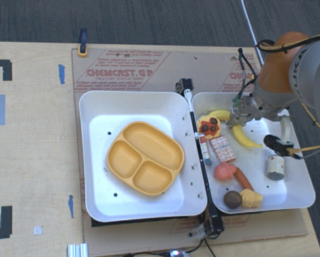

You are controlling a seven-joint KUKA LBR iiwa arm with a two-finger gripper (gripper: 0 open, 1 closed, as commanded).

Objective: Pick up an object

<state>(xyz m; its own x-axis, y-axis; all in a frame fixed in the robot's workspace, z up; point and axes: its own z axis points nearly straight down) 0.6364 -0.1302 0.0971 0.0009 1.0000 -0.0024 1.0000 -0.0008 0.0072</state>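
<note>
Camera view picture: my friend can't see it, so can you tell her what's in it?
A grey robot arm with an orange band reaches down into the right white bin, its gripper by two bananas among small toy foods. The left white bin holds a yellow plate with three sections.

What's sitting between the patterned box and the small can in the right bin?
In the camera view, bare white bin floor separates the patterned box from the small can; the banana lies just above that stretch.

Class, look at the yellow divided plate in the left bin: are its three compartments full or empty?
Empty. The plate shows bare yellow in all three compartments; the food items lie in the right bin.
</note>
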